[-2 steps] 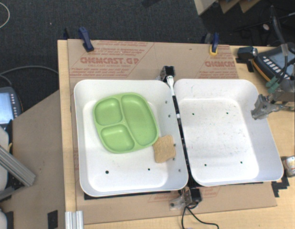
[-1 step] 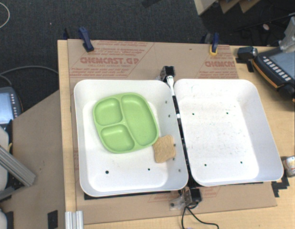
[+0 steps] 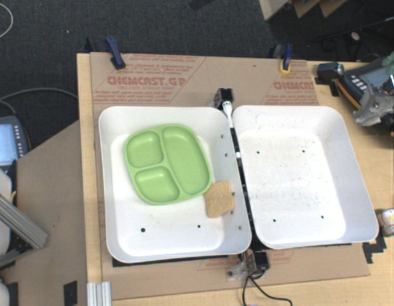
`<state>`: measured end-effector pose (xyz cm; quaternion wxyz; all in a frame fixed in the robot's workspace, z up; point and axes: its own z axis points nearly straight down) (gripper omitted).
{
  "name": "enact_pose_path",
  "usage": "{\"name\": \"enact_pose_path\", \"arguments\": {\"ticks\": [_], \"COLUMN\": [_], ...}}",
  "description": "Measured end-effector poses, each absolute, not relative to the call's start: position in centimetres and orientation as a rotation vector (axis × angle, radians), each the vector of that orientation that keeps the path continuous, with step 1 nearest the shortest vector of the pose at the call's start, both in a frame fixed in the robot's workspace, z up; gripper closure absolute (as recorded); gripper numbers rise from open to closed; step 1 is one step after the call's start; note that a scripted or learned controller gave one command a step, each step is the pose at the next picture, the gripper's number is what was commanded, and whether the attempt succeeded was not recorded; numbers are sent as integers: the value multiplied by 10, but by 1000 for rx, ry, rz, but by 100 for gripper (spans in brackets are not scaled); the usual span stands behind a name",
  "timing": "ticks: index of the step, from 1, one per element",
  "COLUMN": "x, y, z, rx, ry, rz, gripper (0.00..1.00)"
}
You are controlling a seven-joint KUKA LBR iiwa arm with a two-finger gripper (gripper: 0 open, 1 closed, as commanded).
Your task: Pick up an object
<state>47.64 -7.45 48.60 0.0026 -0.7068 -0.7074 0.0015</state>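
A light green divided plate [image 3: 167,164] with three compartments lies in the left white bin [image 3: 114,228], towards its back. A small tan square piece [image 3: 219,199], like a slice of toast or a sponge, lies beside the plate's front right corner, close to the bin's right wall. The arm's grey end with my gripper [image 3: 374,101] sits at the view's right edge, beyond the back right corner of the right bin [image 3: 350,171]. It is well away from both objects and holds nothing that I can see.
The two bins meet along a black seam [image 3: 238,171] at the centre. Blue and yellow clamps [image 3: 114,53] hold the brown board at its back edge. Cables and a small connector [image 3: 253,263] lie at the front edge.
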Motion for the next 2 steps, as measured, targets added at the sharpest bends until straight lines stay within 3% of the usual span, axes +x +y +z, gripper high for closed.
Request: {"name": "enact_pose_path", "arguments": {"ticks": [1, 2], "x": [478, 480], "y": [-55, -28], "z": [363, 510], "rx": [-2213, -2227], "ry": [-2214, -2236], "rz": [14, -22], "gripper": [100, 100]}}
